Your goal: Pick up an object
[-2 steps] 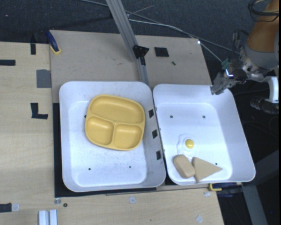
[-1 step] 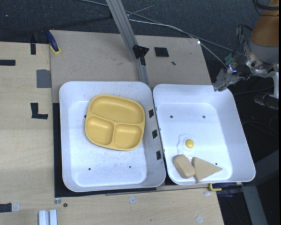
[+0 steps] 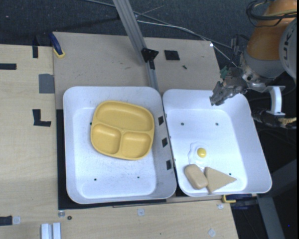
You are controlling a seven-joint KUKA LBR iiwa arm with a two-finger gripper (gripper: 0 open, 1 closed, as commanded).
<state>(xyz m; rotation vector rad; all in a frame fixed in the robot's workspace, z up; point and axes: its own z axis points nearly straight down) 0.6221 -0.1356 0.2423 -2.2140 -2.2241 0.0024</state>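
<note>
In the right bin point(image 3: 239, 133) lie three food toys near its front: a fried egg point(image 3: 199, 154), a tan bread roll point(image 3: 195, 176) and a tan wedge slice point(image 3: 219, 179). The roll and the wedge touch each other. My gripper point(image 3: 219, 96) hangs over the bin's far right corner, well away from the toys, pointing down and to the left. Nothing shows between its fingers.
The left bin point(image 3: 79, 178) holds a yellow divided plate point(image 3: 122, 129). A metal pole point(image 3: 132, 24) slants down to the bins' far edge between them. Cables run across the dark floor at the back. The bench has black tape marks on the left.
</note>
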